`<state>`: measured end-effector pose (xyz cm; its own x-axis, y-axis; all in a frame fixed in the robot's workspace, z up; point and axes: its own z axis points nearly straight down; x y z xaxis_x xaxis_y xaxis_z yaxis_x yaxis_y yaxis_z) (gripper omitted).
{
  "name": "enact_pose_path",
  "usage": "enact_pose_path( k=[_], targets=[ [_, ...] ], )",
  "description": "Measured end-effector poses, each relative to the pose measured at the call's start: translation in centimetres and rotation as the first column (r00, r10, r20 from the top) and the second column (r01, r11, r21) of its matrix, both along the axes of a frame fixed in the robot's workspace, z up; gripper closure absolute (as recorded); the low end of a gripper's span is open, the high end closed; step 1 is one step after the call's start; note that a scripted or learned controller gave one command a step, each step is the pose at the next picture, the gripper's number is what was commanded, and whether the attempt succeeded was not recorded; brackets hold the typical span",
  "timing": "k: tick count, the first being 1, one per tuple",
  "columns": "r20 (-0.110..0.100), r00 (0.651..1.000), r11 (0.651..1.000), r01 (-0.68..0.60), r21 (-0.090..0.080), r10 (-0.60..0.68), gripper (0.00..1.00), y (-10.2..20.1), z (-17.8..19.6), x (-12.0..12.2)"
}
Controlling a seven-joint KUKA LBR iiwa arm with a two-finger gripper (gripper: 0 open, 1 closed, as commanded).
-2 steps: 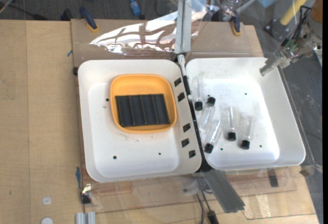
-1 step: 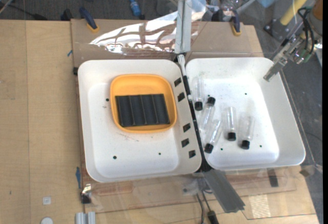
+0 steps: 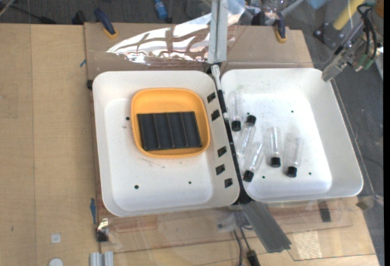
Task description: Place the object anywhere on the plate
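Several clear vials lie in the right bin — well below-left of the pincer, state unclear.

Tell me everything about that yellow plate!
The plate is a squarish orange-yellow dish with rounded corners and a raised rim; it looks like plastic. It lies flat in the left bin, a bit toward the back. A dark ridged insert with about four grooves fills its middle. None of the tubes is on it; they all lie in the right bin.
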<state>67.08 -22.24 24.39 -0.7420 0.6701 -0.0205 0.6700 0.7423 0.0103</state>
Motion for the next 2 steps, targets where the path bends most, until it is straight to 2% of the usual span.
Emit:
enact_pose_path(
  k=[1, 2],
  targets=[
    [-0.012, 1.0, 1.0, 0.004, 0.003, -0.004, 1.0, -0.2, 11.9, -1.0],
    [-0.01, 0.962, 0.962, -0.272, -0.002, 0.272, 1.0, -0.1, 19.5, -3.7]
  ],
)
